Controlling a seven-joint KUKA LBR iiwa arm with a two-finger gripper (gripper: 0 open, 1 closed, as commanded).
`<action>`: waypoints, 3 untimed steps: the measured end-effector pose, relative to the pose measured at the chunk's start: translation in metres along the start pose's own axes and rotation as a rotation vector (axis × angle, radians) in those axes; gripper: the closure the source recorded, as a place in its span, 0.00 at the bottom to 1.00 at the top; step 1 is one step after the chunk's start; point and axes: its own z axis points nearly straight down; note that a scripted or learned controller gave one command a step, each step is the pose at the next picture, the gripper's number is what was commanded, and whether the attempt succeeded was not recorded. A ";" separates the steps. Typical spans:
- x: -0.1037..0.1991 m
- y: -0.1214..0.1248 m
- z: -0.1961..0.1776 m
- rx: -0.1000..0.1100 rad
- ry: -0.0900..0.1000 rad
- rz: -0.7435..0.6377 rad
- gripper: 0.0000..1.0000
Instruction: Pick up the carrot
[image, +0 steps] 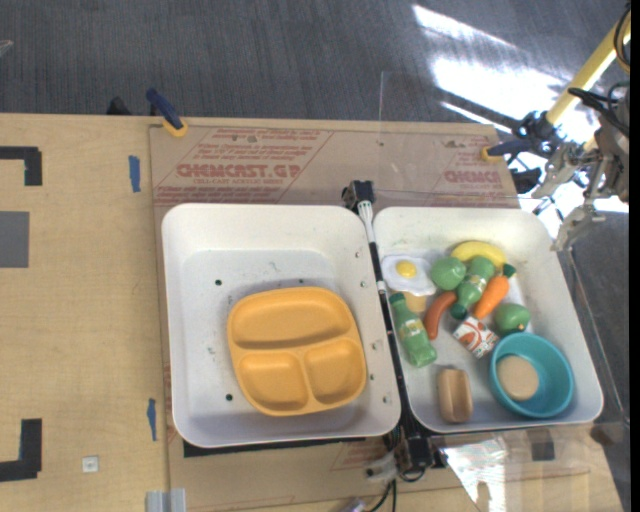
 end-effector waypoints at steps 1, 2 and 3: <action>0.038 0.001 0.149 -0.009 0.019 -0.132 0.00; 0.026 0.007 0.155 0.005 -0.015 -0.158 0.00; 0.021 0.014 0.194 -0.001 -0.001 -0.060 0.00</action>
